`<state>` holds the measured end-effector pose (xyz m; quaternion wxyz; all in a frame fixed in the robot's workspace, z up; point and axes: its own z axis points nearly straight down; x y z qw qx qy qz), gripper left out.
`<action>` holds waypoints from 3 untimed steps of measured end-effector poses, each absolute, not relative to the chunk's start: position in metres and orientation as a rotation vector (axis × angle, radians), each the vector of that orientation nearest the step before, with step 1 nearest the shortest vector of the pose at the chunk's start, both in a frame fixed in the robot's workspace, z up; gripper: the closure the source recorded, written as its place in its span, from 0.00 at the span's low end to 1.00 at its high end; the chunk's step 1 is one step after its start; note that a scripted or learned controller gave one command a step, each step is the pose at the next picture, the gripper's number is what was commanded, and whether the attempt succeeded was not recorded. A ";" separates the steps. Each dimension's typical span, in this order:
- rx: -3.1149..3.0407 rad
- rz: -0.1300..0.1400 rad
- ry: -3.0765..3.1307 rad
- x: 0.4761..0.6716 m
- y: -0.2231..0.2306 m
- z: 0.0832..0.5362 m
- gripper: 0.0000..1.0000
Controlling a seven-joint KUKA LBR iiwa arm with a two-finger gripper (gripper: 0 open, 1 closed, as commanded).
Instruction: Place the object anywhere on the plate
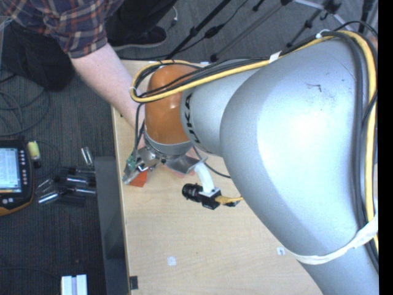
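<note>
My arm (295, 134) takes up most of the view, coming in from the right, with the orange band (167, 106) sitting above the wrist near upper centre. A yellow and a black cable (202, 78) run along the arm and loop around the band.

My claw (136, 165) is down at the left edge of the light wooden surface (202, 244), just below the band. Can't tell if it's released or clenched: the wrist hides most of it at this angle.

A small orange-red object (139, 179) sits right at the claw tip, on the surface or touching it. Can't tell whether it's between my fingers or just beside them. A bit of pink (187, 168) peeks out under the wrist, too covered to identify.

A small black cylindrical part with a white mount (201, 190) hangs off the wrist to the right of the claw.

A person's forearm (107, 78) in a plaid sleeve (67, 11) reaches in from the upper left, going behind the orange band.

Off the surface to the left, on dark carpet: a handheld pendant with a screen (11, 174) and a cluster of dark metal tools (67, 186). Tripod legs and cables (288, 5) along the top.
</note>
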<state>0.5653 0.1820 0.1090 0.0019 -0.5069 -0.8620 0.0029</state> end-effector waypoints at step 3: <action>-1.232 0.004 -2.890 0.591 0.121 0.219 1.00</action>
